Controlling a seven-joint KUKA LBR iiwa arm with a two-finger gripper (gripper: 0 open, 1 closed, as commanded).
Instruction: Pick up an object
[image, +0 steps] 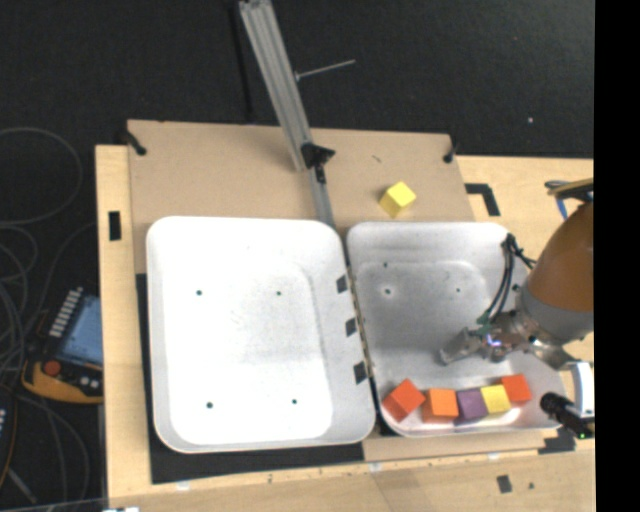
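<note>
Along the near wall of the right bin (420, 245) lies a row of blocks: a red-orange one (404, 398), an orange one (441, 403), a purple one (470, 404), a yellow one (495, 400) and another orange one (516, 388). My gripper (462, 349) hangs low in the right bin, just behind that row, reaching in from the right. Nothing shows between its fingers. The orange band of the arm (565, 270) sits above it at the right edge.
The left bin (245, 330) lies beside the right one. A yellow block (397, 198) rests on the brown board behind the bins. A slanted metal rail (282, 90) rises from the back. Cables and a handheld controller (65, 345) lie at the far left.
</note>
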